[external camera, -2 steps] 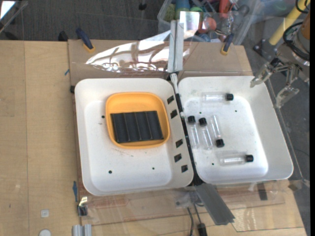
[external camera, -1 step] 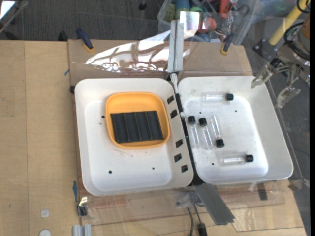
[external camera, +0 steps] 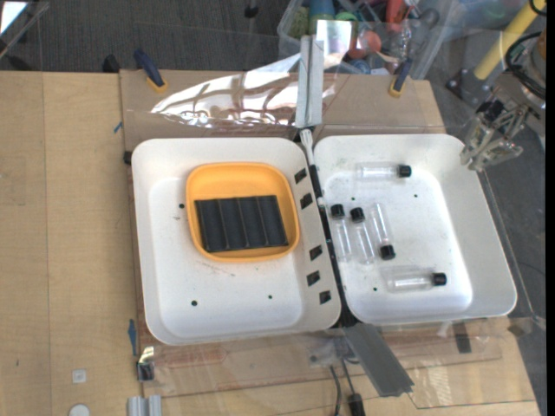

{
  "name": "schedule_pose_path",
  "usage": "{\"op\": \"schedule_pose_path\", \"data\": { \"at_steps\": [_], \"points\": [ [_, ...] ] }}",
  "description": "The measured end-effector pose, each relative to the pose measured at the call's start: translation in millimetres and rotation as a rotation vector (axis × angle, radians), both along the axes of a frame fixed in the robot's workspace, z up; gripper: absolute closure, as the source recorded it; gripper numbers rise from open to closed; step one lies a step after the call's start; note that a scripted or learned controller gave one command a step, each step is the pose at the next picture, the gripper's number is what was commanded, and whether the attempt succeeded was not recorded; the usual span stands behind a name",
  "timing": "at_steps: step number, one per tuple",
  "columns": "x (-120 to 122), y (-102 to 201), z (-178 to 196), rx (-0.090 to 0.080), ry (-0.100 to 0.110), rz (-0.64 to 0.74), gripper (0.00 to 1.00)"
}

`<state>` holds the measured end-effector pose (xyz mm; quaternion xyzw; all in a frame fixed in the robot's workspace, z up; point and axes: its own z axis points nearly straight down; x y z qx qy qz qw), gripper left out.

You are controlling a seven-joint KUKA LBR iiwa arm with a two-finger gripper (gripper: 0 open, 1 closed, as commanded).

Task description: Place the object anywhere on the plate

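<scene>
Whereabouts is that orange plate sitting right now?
The orange plate lies in the left white bin, toward its upper middle, with a dark ribbed block resting on it. The clear vials lie in the right bin.

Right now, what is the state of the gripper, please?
Gripper: by the right bin's far right corner, above the rim; open or closed cannot be told.

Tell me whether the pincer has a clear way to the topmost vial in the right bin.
Probably yes: that vial lies alone and uncovered, with the pincer just past the bin's right rim.
</scene>
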<state>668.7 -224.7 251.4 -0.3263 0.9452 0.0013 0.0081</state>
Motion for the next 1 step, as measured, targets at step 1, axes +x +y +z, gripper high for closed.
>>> {"op": "schedule_pose_path", "data": {
  "at_steps": [1],
  "points": [
    [0.2,3.8,7.7,-0.009,0.002,0.303,1.00]
  ]
}}
